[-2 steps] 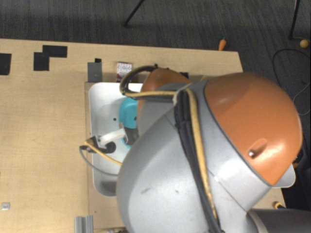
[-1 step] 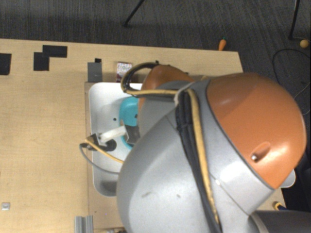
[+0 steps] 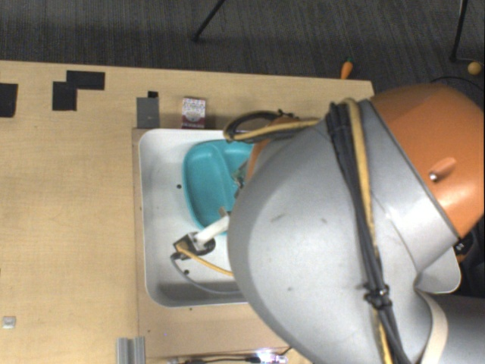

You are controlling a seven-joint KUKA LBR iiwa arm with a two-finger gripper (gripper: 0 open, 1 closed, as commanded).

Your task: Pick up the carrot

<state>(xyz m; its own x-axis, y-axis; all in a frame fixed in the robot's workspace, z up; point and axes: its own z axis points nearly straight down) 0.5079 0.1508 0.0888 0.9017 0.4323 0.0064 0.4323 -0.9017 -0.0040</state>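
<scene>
My grey arm [image 3: 326, 241], with its orange band [image 3: 432, 150], reaches in from the right and covers most of the white bin [image 3: 155, 203]. A teal dish-like object [image 3: 208, 180] lies in the bin's far part, partly under the arm. A thin orange-brown sliver [image 3: 255, 152] shows between the teal object and the arm. I cannot tell whether it is the carrot. Whatever else lies under the arm is hidden.
White and yellow cables [image 3: 198, 243] with a dark end piece hang over the bin floor at the arm's left edge. More cables [image 3: 258, 123] loop over the bin's far rim. A small printed cube [image 3: 194, 112] and a dark block [image 3: 148, 111] sit on the wooden bench behind the bin.
</scene>
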